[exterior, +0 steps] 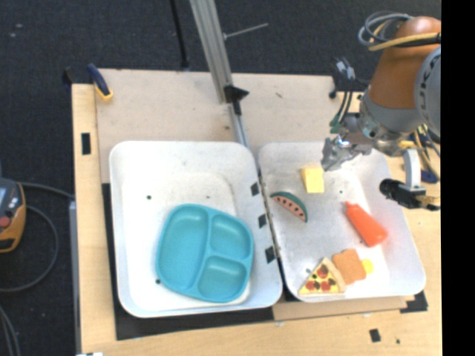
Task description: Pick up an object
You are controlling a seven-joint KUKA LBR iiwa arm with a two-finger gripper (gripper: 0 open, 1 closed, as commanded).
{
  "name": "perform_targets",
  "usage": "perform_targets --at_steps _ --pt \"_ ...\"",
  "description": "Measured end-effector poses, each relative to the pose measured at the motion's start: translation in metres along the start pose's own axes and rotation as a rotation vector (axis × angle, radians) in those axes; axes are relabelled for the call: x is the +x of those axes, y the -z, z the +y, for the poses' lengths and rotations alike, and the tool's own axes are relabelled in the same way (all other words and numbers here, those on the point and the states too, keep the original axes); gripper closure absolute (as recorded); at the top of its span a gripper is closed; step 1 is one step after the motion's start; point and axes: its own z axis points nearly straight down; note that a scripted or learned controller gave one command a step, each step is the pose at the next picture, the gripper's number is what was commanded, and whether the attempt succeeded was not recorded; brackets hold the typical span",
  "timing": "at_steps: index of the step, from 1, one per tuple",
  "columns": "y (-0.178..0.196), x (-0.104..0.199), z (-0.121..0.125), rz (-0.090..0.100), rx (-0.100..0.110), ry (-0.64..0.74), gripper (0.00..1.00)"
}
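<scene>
Status, my pick: gripper (335, 154) above yellow block (313, 179), grip unreadable to me, nothing lifted; grasp outstanding.

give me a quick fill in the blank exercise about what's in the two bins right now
1. The turquoise plastic divided plate lies in the ____ white bin.
2. The claw hovers nearest the small ____ block.
3. The toy pizza slice lies beside the ____ slice of toy bread.
4. The toy watermelon slice lies in the ____ white bin.

Missing words: left; yellow; orange-brown; right
</scene>
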Motion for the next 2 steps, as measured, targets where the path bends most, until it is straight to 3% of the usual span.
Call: perform_targets --at_steps 2 --pt "-0.010 0.103 -0.028 -0.001 0.002 -0.001 1.00"
